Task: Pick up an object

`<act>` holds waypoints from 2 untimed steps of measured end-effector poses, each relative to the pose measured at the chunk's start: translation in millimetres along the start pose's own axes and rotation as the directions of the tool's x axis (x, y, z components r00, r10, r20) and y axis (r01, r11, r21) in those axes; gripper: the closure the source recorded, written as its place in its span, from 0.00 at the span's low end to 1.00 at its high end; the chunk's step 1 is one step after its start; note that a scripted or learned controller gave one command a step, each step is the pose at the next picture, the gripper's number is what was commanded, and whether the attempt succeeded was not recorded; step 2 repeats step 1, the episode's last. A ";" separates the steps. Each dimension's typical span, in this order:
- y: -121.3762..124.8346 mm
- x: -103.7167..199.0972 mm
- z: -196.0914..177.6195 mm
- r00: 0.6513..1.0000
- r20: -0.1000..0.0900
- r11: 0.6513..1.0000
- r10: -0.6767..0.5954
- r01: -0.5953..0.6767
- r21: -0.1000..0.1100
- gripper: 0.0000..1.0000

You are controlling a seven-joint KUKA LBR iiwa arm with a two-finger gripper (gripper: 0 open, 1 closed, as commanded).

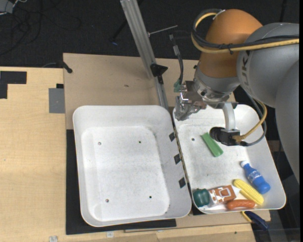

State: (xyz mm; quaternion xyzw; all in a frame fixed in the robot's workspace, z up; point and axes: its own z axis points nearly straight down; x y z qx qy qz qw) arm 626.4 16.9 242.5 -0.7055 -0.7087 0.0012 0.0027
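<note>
Camera view: green block (pixel 212 144) just beside gripper (pixel 184 111) (right bin (pixel 272 175)).

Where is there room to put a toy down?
The left bin has a bare white floor, rim to rim. The right bin is bare mid-floor, between the green block and the corn. Its near edge is crowded.

Pale wooden bench (pixel 25 150); dark floor behind with what seem cables (pixel 10 4).

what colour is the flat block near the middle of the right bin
Green, seen in the camera view: block.
</note>
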 end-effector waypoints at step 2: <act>-1.1 43.3 1.4 1.000 0.001 1.000 0.001 -0.001 -0.001 1.00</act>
